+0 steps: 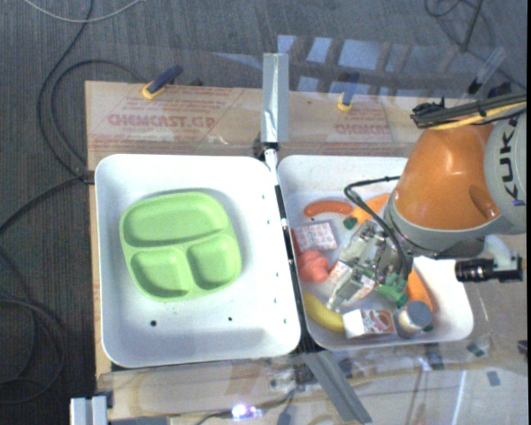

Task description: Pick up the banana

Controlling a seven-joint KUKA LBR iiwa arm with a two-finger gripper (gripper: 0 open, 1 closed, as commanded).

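Observation:
The yellow banana [322, 312] lies at the front of the right bin [449, 316], its left end showing and the rest running under the gripper and a small carton. My gripper [352, 287] hangs low in the right bin, just above and to the right of the banana's visible part. The arm's orange band [434, 184] and grey wrist rise behind it at the right.
Packed around the gripper in the right bin are an orange curved item [329, 208], a pink lump [312, 265], a small printed card [317, 235], a white and red carton [368, 323], a can [413, 317] and a green piece [393, 290]. The left bin [115, 326] holds a green divided tray [182, 243].

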